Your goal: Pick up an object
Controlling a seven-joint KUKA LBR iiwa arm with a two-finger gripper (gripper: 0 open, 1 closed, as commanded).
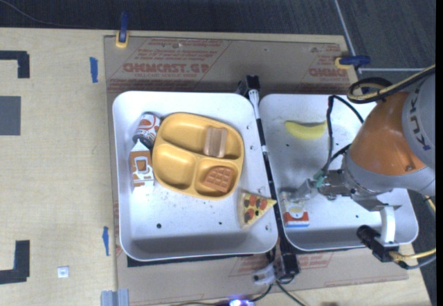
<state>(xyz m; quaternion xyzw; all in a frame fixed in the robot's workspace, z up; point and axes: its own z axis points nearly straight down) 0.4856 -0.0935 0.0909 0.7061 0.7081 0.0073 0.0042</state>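
My gripper (302, 193) hangs low over the left part of the right bin (387, 228), reaching in from the right under the grey and orange arm (387, 145). Just below it, a small white box with orange and blue print (296, 217) lies on the bin floor near the front left corner. The gripper tip is right above or touching the box's top edge; I cannot tell which. A yellow banana (306, 130) lies at the back of the same bin, apart from the gripper.
The left bin (180, 228) holds a yellow divided plate (173, 159) with toy food pieces, a can (146, 129), a small carton (140, 167) and a pizza slice (253, 208) by the divider. Cables trail at the arm's right and front.
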